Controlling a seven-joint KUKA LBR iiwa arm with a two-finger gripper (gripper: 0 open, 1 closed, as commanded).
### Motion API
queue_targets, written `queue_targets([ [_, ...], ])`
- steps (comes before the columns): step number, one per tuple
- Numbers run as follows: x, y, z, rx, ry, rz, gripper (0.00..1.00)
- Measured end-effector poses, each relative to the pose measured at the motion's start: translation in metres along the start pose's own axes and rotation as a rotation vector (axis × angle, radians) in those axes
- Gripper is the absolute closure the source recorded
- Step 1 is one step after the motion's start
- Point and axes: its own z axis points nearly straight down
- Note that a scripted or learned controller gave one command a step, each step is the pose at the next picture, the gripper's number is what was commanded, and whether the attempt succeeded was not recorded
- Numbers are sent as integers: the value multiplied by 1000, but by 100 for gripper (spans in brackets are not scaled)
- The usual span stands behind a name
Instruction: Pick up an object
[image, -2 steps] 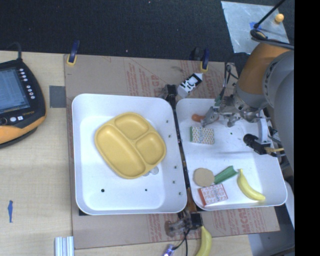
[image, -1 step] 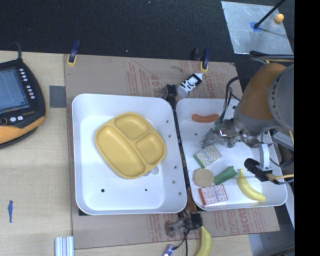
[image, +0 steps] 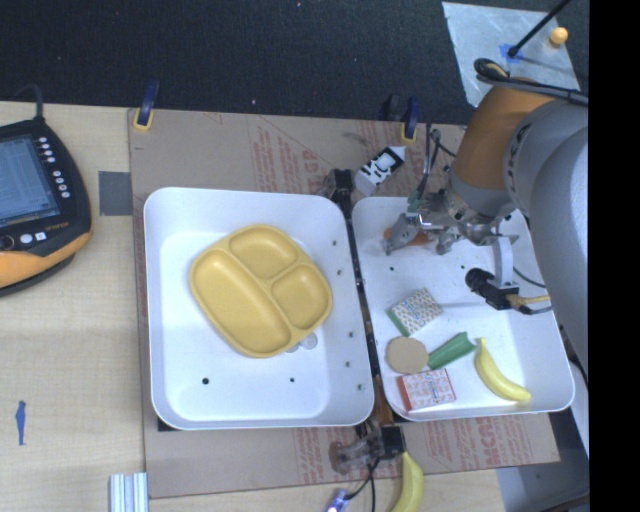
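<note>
My gripper (image: 400, 234) hangs low over the far left corner of the right bin (image: 545, 335), with the grey arm and its orange band behind it to the right. Nothing shows between its tips. In the near half of that bin lie a green patterned block (image: 415, 310), a tan round disc (image: 406, 354), a green cylinder (image: 450, 349), a yellow banana (image: 497, 372) and a red and pink card (image: 427, 388). All of them rest apart from the gripper, toward the front.
The left bin (image: 175, 300) holds a yellow divided plate (image: 262, 288). A teach pendant (image: 35, 200) sits at the far left of the bench. A black and white object (image: 380, 166) lies behind the bins, and a second banana (image: 406, 484) lies at the front edge.
</note>
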Motion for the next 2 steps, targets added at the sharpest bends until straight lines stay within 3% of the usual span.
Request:
queue_targets([
  [1, -31, 0, 0, -2, -1, 1, 0],
  [2, 7, -45, 1, 3, -1, -2, 0],
])
